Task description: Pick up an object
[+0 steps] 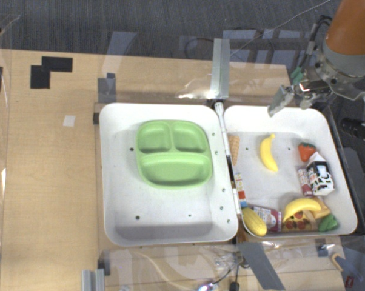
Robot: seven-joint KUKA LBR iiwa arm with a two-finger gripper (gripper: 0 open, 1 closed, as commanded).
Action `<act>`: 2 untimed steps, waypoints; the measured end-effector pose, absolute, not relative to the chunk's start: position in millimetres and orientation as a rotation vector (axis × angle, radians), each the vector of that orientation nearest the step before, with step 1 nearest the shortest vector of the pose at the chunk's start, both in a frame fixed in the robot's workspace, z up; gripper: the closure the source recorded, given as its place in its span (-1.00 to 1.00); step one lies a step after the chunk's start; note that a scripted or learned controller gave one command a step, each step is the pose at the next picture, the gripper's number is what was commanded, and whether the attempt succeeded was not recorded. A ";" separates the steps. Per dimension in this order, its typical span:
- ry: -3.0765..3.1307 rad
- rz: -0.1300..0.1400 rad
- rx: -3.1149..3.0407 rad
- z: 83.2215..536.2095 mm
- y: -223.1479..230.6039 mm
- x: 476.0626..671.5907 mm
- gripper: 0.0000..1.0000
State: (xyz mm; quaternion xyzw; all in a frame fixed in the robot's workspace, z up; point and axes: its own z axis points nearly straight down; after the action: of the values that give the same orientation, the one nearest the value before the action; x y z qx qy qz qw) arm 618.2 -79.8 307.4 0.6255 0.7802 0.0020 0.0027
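The right bin (328, 126) holds several toy foods. A small yellow banana (267, 152) lies near its middle, a waffle cone (233, 145) against its left wall, and a red strawberry (306, 151) and a black-and-white milk carton (319, 178) at the right. A bigger banana (301, 208), a corn cob (253, 221) and a red packet (268, 214) crowd the front edge. My gripper (291, 100) hangs above the bin's back rim, up and right of the small banana. It is open, with nothing between its fingers.
A green divided plate (173, 153) lies in the left bin (119, 211). A metal divider rail (226, 156) runs between the two bins. A green toy (329, 223) sits in the right bin's front right corner. Cables trail behind the arm at the top right.
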 end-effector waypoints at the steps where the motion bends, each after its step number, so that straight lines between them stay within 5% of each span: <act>1: 2.447 0.005 1.964 189.9 -116.8 597.9 -1.00; 2: 2.511 0.007 1.880 186.2 -61.1 609.3 -1.00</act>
State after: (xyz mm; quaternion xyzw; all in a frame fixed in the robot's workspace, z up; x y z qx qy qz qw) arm 609.3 -61.1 186.2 0.5994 0.8005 0.0023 0.0026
